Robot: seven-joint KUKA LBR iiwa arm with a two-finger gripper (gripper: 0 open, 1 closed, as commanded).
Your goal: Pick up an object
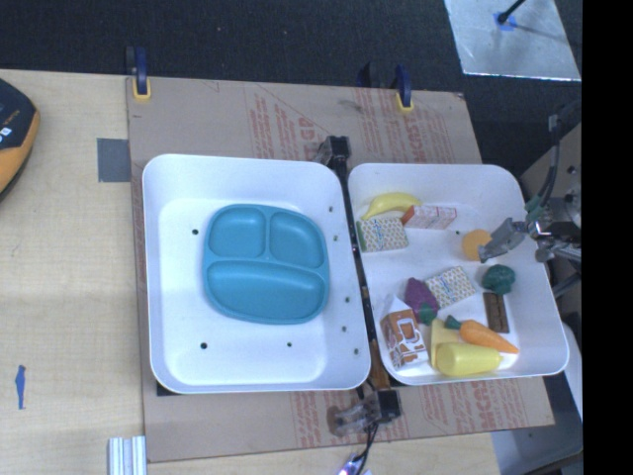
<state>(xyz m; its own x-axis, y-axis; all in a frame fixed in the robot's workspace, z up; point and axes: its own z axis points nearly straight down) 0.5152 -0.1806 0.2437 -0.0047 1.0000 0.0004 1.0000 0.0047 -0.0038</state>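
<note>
The right bin (pixel 514 188) holds several toy foods: a banana (pixel 391 204), a small pink-and-white box (pixel 430 216), a patterned packet (pixel 382 234), an orange ball (pixel 476 240), a dark green piece (pixel 498 278), a checkered packet (pixel 452 286), a purple eggplant (pixel 419 293), a brown bar (pixel 497 313), a carrot (pixel 485 335), a yellow block (pixel 463 357) and an orange-and-white carton (pixel 401 336). My gripper (pixel 500 237) reaches in over this bin's right side, just right of the orange ball and above the green piece. I see nothing held in it.
The left bin (pixel 168 265) holds a blue divided plate (pixel 265 263). Both bins sit on a cardboard sheet (pixel 247 117) fixed with blue clamps (pixel 140 72) at the back. A yellow and black device (pixel 14 132) lies at the far left of the bench.
</note>
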